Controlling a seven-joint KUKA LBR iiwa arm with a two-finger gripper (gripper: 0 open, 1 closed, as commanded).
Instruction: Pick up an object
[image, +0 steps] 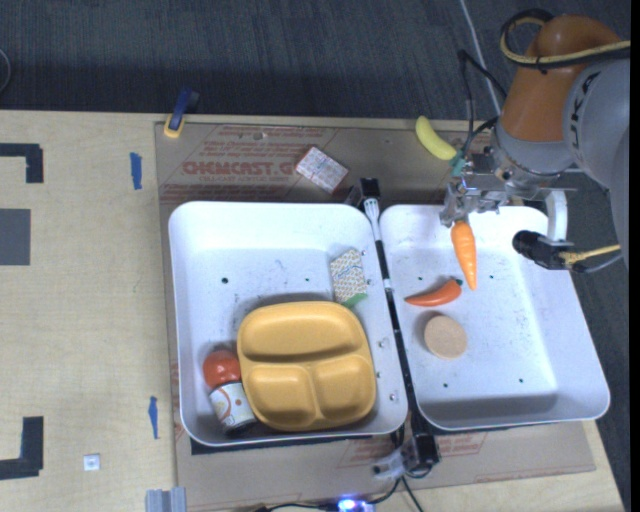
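Note:
An orange carrot (465, 255) hangs point-down over the back of the right bin (560, 395), its thick top caught between the fingers of my gripper (459, 213). The gripper is shut on that top end, and the arm comes in from the upper right. Below the carrot's tip, a red chili pepper (435, 293) lies on the bin floor. A round tan disc (445, 336) rests a little nearer to the front.
The left bin (200, 260) holds a yellow divided plate (303, 363), a red-and-white can (228, 390) and a patterned packet (347, 273). A yellow banana (435, 138) and a small packet (321, 168) lie on the board behind the bins.

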